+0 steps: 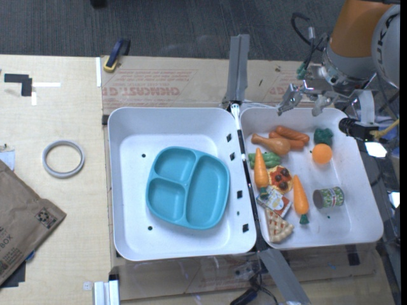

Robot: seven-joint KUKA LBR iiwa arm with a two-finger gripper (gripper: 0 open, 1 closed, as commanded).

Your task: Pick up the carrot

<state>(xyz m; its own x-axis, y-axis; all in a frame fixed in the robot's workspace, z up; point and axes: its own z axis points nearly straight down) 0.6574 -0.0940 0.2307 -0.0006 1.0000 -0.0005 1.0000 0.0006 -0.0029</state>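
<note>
Within the right bin (356, 230): carrot (261, 168) at left wall, tip toward drumstick (272, 143); second carrot (299, 197) mid-bin beside can (329, 197). Gripper (306, 100) above far rim, fingers spread, nothing between them, likely poised to descend.

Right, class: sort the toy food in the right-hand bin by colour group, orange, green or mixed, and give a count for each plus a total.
Orange: 5, namely carrot, second carrot, sausages, drumstick, orange ball
Green: 2, namely broccoli, can
Mixed: 3, namely pizza slice, packet, waffle
Total: 10
</note>
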